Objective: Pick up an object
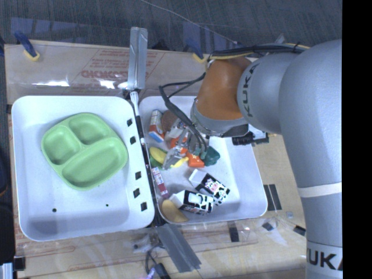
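The arm (pixel 290 97) reaches down into the right bin (pixel 247 182), its gripper (pixel 180 150) low over the clutter piled along that bin's left wall. The silvery fingers (pixel 174 156) sit among the items, but whether the jaws are apart or closed cannot be told; nothing is clearly seen between them. Around the tips lie a yellow piece (pixel 158 155), an orange piece (pixel 195 160) and a dark green piece (pixel 210 154), all close together near the middle of the left wall. Nearer the bin's front edge rest two black-and-white cartons (pixel 204 195) and a tan piece (pixel 173 211) in the front-left corner. The left bin (pixel 29 173) carries a green divided plate (pixel 84 150) toward its back half.

The task looks to be at the grasp stage: the gripper is down at the pile, yet no item is lifted. Closing on one piece and raising it clear is left to do.
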